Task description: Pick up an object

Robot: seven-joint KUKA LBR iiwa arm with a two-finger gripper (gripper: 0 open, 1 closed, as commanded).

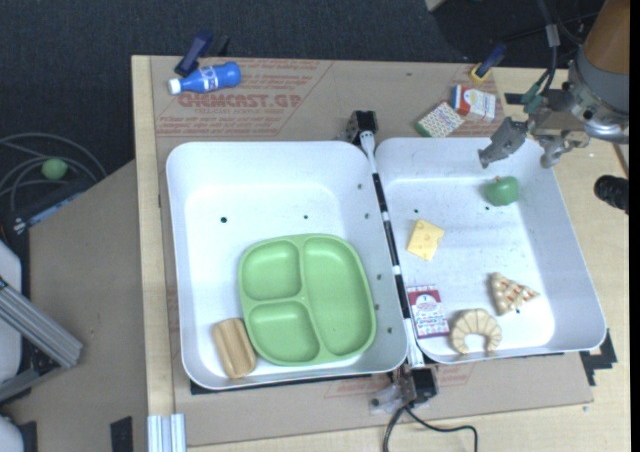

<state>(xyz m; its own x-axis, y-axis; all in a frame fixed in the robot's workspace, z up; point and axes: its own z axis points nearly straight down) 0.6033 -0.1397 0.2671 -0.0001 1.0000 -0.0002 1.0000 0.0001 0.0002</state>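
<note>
1. The tool (528, 146) is hanging at the upper right of the frame, over the far edge of the right bin (560, 240); its two fingers are spreading apart, one reaching left and one right, and nothing is sitting between them.
2. A small green object (502, 190) is lying in the upper part of the right bin, just below the tool's left finger and apart from it.
3. A yellow block (426, 239) is resting tilted near the left side of the right bin, toward the middle of the frame.
4. A red and white packet (427, 311) is lying at the lower left of the right bin, close to the divide between the bins.
5. A croissant-shaped piece (476, 331) is sitting just right of the packet, along the bin's near edge.
6. A tan triangular piece with dots (511, 292) is lying above and right of the croissant, near it.
7. The left bin (200, 200) is holding a green divided plate (305, 297) with three compartments in its lower half.
8. A tan ridged slab (234, 347) is lying just left of the plate, at the lower left corner of that bin.
9. On the desk (150, 240) behind the bins, a blue and white bottle (205, 78) is lying on its side at the upper left.
10. Small printed boxes (458, 111) are sitting on the desk behind the right bin, left of the tool.
</note>
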